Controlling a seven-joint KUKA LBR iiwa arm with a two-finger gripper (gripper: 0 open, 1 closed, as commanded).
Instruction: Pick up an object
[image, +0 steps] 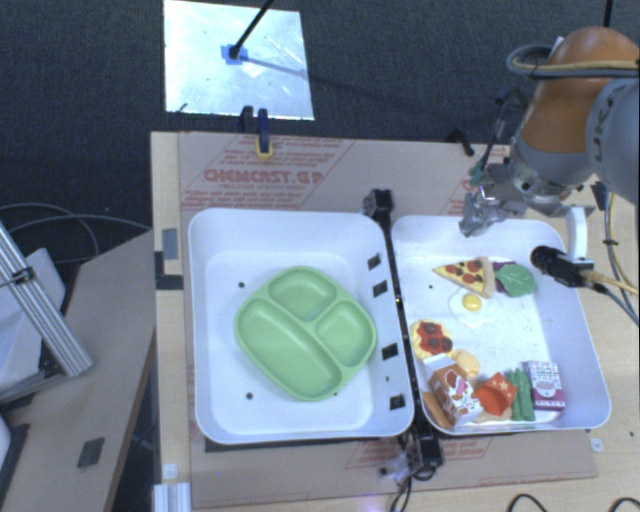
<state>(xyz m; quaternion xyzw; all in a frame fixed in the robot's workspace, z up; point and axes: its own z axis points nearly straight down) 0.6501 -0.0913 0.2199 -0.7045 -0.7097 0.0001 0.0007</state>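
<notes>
While arm (570, 100) reaches in high, claw (478, 216) hangs over right bin's (590, 370) far edge; open or closed unclear.

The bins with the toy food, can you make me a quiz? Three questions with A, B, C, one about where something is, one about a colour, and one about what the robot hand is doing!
1. Where is the divided plate?
A. In the left bin
B. In the right bin
C. On the bench outside both bins

2. What colour is that plate?
A. Red
B. Green
C. Blue

3. Where is the gripper right now?
A. Pressed on the plate
B. Down among the toys at the near end of the right bin
C. Above the far edge of the right bin, with no toy on it

Answers:
1. A, the plate lies in the left bin, alone.
2. B, it is pale green all over.
3. C, it hangs over the far rim of the right bin, apart from the pizza slice below it.
</notes>
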